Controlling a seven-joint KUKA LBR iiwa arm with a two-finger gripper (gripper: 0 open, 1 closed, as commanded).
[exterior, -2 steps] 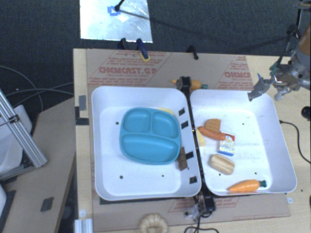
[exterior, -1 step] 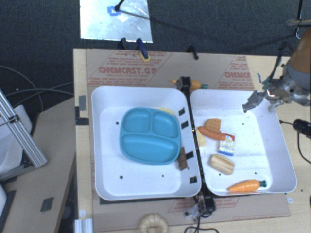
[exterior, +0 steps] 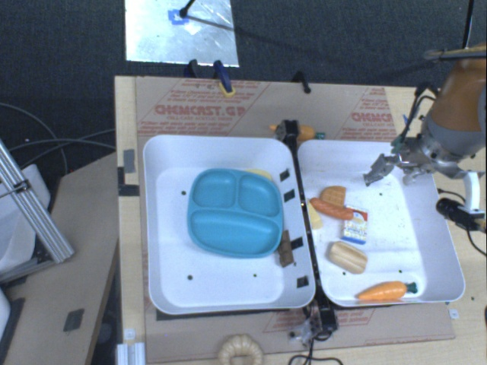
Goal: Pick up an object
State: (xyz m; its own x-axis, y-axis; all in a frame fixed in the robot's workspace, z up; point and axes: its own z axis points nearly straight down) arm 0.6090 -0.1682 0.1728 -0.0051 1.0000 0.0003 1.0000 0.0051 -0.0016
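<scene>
Toy food lies in the right bin (exterior: 449, 268): a sausage (exterior: 332, 209), a small box (exterior: 354, 226), a bread roll (exterior: 347, 258) and a carrot (exterior: 384, 290). The gripper (exterior: 397, 166) hangs above the bin's far part, fingers apparently spread and holding nothing. The sausage is nearest, down-left of it, its long axis slanting. A blue plate (exterior: 234, 212) fills the left bin (exterior: 163, 280).

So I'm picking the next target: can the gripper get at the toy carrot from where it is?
Probably yes. The carrot lies alone near the right bin's front edge, nothing on it, and the gripper hovers over that bin's far side.
</scene>
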